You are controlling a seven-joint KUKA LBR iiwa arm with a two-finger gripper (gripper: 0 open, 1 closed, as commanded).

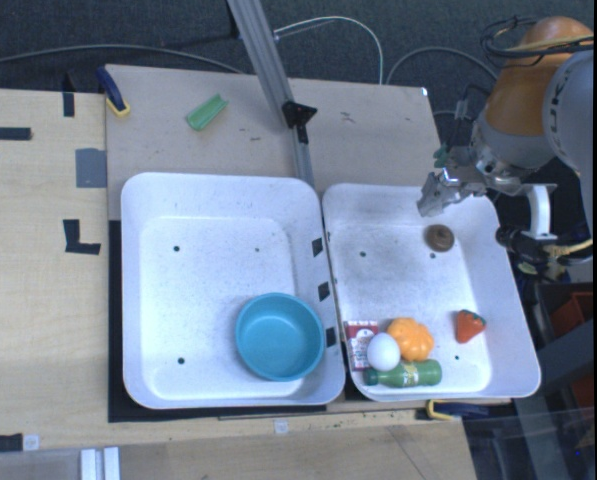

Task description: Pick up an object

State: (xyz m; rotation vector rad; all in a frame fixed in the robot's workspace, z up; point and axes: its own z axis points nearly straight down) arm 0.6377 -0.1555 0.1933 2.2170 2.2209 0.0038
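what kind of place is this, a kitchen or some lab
Likely a robot lab test bench, not a kitchen: two white bins on a taped wooden bench, toy food such as a plastic orange, and a robot arm reaching in.

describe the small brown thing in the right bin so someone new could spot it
Start at the right bin, the one nearer the arm. In its upper half, just below the tool, a small round brown object lies alone. Its neighbours cluster along the bottom edge and are brightly coloured; it is dull brown.
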